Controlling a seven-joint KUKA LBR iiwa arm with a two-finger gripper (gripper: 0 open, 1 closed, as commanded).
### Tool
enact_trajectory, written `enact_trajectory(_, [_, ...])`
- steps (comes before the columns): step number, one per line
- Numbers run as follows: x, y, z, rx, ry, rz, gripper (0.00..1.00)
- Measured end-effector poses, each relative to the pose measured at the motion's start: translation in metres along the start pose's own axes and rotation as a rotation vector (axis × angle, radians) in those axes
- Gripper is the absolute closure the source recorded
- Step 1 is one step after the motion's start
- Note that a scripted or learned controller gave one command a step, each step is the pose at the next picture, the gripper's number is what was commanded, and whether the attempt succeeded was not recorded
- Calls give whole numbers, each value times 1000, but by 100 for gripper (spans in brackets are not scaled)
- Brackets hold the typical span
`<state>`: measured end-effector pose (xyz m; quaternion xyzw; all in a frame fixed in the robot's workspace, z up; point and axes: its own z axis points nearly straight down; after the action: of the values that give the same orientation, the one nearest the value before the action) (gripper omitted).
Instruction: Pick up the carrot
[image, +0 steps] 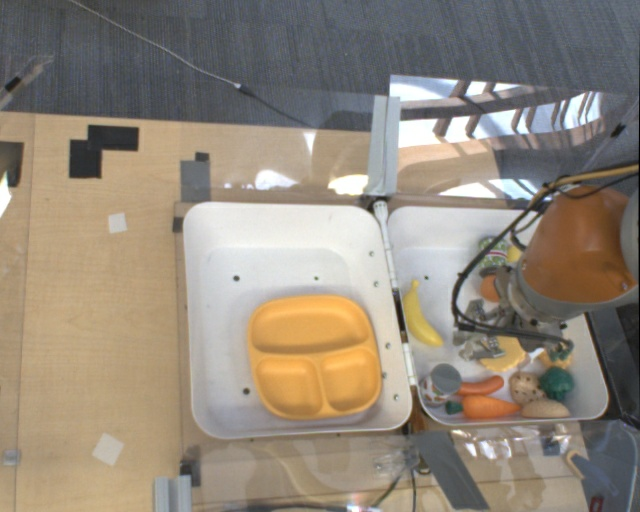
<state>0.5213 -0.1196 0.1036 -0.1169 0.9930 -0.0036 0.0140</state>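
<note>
Remaining for you: the grasp itself; carrot (489, 407) lies unlifted in the right bin (400, 300), at six o'clock from the gripper (487, 338), whose pincer state you cannot tell

Shallow white plastic bins (300, 225): smooth, slight sheen. Yellow three-compartment plastic tray (313, 355): matt. Orange plastic carrot (489, 407): glossy. Light wooden bench top (90, 330): smooth, matt.
</note>
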Motion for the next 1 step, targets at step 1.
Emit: enact_trajectory(1, [-10,-36,-101,-7,12,-416,100])
